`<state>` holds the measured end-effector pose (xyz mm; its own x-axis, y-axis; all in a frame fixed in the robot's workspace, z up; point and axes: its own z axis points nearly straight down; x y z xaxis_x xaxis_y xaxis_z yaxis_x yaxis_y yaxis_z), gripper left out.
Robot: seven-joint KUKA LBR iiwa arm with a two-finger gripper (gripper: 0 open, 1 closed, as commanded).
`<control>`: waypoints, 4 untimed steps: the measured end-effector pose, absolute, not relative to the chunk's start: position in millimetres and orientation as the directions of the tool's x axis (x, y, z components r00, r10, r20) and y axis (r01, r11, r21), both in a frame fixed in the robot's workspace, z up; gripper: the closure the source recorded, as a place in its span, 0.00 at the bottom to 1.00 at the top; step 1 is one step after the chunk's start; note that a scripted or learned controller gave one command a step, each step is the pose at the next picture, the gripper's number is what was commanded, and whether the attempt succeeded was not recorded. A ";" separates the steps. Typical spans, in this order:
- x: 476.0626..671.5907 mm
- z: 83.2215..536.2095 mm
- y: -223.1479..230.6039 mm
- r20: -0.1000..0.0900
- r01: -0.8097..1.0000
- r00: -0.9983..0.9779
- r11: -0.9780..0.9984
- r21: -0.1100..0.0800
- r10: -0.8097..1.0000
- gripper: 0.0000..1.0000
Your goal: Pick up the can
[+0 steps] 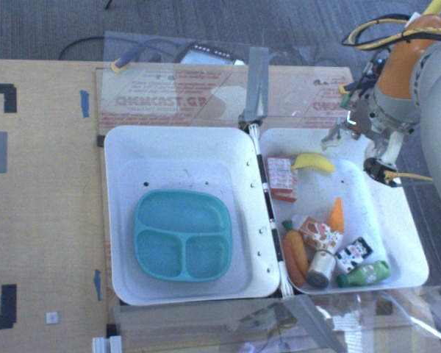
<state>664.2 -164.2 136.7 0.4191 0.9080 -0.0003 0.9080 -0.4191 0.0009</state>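
Start at your left: the left bin (178, 142) holds a teal divided tray (182, 235) low in its floor. Cross into the right bin (417, 259), where a red carton (281, 178) and a banana (313, 162) lie toward twelve o'clock. The can (320, 267) lies at six o'clock, between an orange carrot (295, 257) and a green bottle (364, 273). At two o'clock the gripper (356, 127) hangs over the bin's rim, well apart from the can; you cannot tell how wide it stands.

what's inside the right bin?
Right bin holds a banana, red carton, two carrots, a can, green bottle and small cartons. Anything beneath the pile is hidden.
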 end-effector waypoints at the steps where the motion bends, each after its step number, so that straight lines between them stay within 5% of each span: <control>1: 532.1 86.3 -96.4 0.003 0.879 0.477 -0.477 0.001 0.879 0.00; 2: 594.7 86.8 -188.5 0.006 0.882 0.472 -0.472 0.000 0.882 0.00; 3: 656.1 90.0 -197.1 0.016 0.866 0.501 -0.501 -0.008 0.865 0.00; 4: 556.5 86.8 -128.2 0.003 0.923 0.385 -0.385 0.002 0.923 0.00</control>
